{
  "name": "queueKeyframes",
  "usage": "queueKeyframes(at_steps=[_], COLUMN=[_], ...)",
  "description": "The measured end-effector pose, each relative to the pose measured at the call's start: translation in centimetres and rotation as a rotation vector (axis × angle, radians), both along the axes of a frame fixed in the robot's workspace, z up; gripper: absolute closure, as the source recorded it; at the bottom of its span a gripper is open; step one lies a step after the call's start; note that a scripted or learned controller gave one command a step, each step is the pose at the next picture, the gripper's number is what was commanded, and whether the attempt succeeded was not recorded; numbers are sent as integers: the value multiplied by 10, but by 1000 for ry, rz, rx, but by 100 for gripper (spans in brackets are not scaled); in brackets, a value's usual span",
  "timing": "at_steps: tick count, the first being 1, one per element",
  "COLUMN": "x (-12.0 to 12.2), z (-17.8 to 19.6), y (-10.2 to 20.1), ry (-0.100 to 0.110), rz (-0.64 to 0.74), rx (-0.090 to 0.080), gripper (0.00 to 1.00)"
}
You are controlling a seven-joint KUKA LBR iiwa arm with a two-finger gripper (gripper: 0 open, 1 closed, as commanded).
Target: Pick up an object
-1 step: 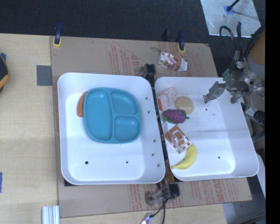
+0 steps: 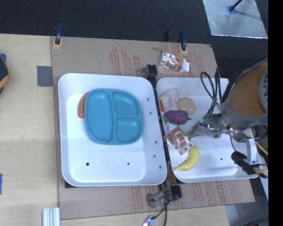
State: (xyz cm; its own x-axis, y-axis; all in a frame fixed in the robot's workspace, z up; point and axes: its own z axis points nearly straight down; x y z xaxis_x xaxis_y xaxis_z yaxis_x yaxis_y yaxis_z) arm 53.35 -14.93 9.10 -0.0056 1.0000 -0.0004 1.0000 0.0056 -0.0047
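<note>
The right bin (image 2: 226, 166) holds several small things. A purple bunch of grapes (image 2: 176, 117) lies near its left wall, with a beige round piece (image 2: 186, 105) and a small red-and-white carton (image 2: 169, 98) just behind it. A second carton (image 2: 178, 140) and a yellow banana (image 2: 188, 160) lie nearer the front. My gripper (image 2: 195, 129) reaches in low from the right. Its tip is just right of the grapes and above the second carton. I see nothing held in it.
The left bin (image 2: 70, 126) holds a blue divided plate (image 2: 114, 116) with an orange piece (image 2: 80, 105) sticking out under its left edge. Another carton (image 2: 174, 62) lies on the cardboard behind the right bin. Black cables (image 2: 208, 86) loop over the arm.
</note>
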Motion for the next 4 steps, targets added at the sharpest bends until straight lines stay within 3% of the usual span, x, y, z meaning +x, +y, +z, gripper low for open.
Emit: queueKeyframes(at_steps=[1, 2, 3, 4], x=[56, 56, 56, 56], z=[2, 12, 12, 22], y=[42, 40, 40, 40], ry=[-2, 0, 0, 1], rz=[2, 3, 3, 4], rx=[0, -1, -2, -2], gripper=[0, 100, 0, 100])
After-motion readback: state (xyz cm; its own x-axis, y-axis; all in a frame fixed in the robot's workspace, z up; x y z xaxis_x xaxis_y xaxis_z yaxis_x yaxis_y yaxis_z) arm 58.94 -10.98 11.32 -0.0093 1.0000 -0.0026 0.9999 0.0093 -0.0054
